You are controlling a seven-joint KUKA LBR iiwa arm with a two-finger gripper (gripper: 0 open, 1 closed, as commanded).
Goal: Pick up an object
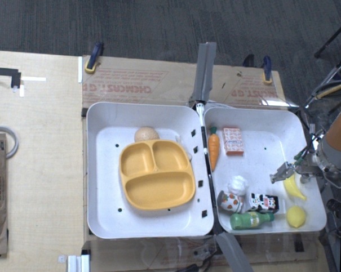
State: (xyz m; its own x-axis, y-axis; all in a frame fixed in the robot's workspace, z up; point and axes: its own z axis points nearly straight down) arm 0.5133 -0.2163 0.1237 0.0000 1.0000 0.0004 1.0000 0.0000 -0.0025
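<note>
Grey metal marked your pincer, which hung low over the right side of the right bin, reaching in from the right edge of the scene. Whether it was released or clenched you could not tell from this slant; nothing showed between its tips. Just beside it, toward the near right, lay the banana, close enough that it looked the likeliest target, and nearer still sat the lemon in the bin's near right corner.

By my reading you were at the approach step, with nothing lifted yet. The next move would call for settling squarely over one item, lining up across the banana's narrow width, and closing only once the tips straddled it; the bin wall close by left little room on that side.

Further left along the near wall lay the green bottle on its side, with a small black-and-white cow toy and a spotted cup crowded just behind it. At the far left of that bin a carrot lay along the divider, with a small red-and-white box beside it.

Your left bin held a yellow divided plate with a pale rounded thing tucked at its far edge. Both bins rested on cardboard clamped to the pale wooden desk; dark carpet stretched beyond.
</note>
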